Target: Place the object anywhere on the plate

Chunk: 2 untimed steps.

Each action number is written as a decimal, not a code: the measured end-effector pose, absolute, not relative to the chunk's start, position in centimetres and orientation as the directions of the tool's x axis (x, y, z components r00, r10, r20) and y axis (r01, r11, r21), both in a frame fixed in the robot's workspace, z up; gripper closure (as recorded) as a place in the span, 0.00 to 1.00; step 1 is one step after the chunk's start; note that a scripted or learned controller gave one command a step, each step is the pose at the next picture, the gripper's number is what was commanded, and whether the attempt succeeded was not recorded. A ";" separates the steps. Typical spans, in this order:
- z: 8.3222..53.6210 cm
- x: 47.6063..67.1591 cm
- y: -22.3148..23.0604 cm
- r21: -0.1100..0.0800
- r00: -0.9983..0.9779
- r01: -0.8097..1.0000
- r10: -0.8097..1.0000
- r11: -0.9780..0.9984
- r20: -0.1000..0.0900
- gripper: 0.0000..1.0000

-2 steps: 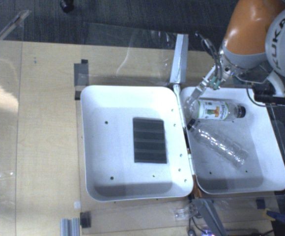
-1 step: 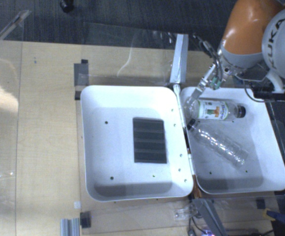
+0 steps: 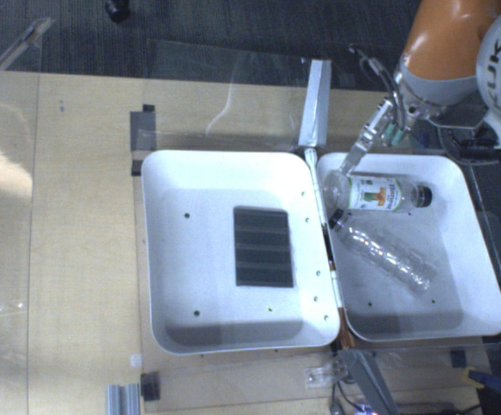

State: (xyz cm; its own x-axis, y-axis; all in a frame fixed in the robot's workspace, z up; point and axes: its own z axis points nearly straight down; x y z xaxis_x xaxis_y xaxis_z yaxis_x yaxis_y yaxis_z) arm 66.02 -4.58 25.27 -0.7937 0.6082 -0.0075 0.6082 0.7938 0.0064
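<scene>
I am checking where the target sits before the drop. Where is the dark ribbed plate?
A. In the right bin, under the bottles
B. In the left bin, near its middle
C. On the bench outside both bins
B: the dark ribbed plate lies flat near the middle of the left bin, apart from the labelled bottle in the right bin.

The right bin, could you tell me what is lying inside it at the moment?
Inside the right bin lie a small labelled bottle on its side and a clear plastic bottle set diagonally. The gripper reaches down at the labelled bottle's left end, covering part of it.
</scene>
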 end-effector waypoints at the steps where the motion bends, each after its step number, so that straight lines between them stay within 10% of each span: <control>1: 18.7 64.8 -7.9 0.004 -0.919 0.394 0.395 0.919 -0.008 0.00; 2: 24.3 64.8 -6.5 0.004 -0.956 0.293 0.293 0.956 -0.011 0.00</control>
State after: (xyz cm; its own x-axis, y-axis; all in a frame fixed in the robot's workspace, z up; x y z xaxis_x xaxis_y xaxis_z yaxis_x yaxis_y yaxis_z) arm 64.80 -6.48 24.27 -0.9561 0.2928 -0.0109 0.2928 0.9562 0.0043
